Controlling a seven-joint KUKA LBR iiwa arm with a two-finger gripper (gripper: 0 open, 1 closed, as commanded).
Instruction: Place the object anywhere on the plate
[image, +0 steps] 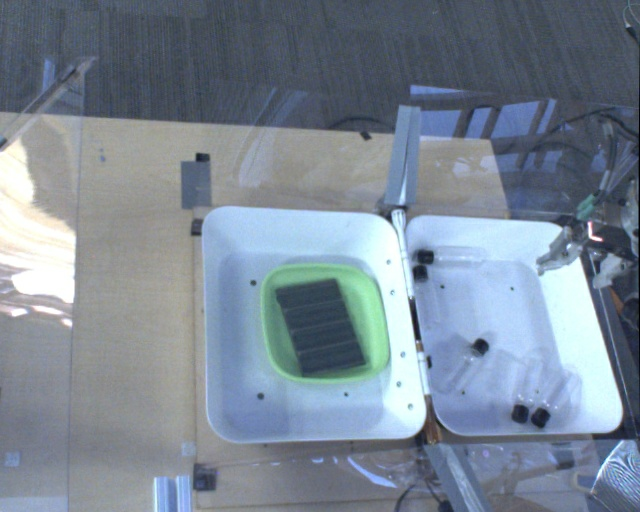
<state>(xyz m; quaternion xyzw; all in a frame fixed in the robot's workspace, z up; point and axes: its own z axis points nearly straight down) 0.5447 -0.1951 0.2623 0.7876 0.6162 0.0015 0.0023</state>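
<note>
Item 1, the object: dark ridged block, rectangular, lying flat on the green plate, about at its centre and turned a little askew to its rim.

Item 2, the green plate: squarish with rounded corners, resting on the floor of the left white bin.

Item 3, right white bin: just right of the plate's bin, the two rims touching.

Item 4, clear vials with black caps, all in the right bin, well right of the plate: one vial at the far-left corner, a loose-looking black cap beside it, one capped vial mid-floor, a cluster of vials at the near-right corner.

Item 5, my gripper: over the far-right rim of the right bin, well apart from plate and block, nothing seen in it. Whether it stands open or closed I cannot tell.

Item 6, grey upright post: beyond the plate, at the seam of the bins.
</note>
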